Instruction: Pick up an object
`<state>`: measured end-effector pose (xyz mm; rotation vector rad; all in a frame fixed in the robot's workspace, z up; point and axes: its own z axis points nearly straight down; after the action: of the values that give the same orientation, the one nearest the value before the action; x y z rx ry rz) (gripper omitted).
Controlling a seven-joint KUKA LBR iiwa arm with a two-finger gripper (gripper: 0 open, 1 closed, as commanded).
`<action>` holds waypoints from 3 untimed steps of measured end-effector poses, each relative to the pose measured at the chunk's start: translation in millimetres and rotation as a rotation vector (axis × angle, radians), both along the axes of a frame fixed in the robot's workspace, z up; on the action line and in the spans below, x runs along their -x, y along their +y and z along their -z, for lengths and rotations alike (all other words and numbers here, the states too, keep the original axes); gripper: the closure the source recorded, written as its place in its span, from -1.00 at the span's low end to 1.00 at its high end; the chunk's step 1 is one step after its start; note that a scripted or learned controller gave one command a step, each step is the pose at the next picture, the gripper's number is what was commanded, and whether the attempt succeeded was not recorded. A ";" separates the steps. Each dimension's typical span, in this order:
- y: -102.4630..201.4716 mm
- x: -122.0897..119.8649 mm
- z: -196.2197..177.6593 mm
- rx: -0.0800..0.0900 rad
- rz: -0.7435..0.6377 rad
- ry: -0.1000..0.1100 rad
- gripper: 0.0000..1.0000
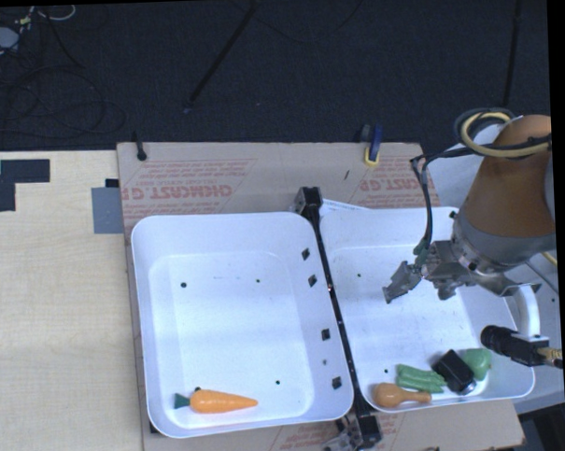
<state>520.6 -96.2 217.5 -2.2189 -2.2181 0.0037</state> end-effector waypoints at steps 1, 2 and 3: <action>147.4 -46.3 32.6 -0.005 -0.015 -0.001 -1.00; 188.9 -78.3 -61.1 -0.001 -0.006 -0.012 -1.00; 120.9 -67.5 -142.3 0.003 0.005 -0.010 -1.00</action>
<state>588.1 24.7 359.9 -2.2314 -2.2191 -0.0045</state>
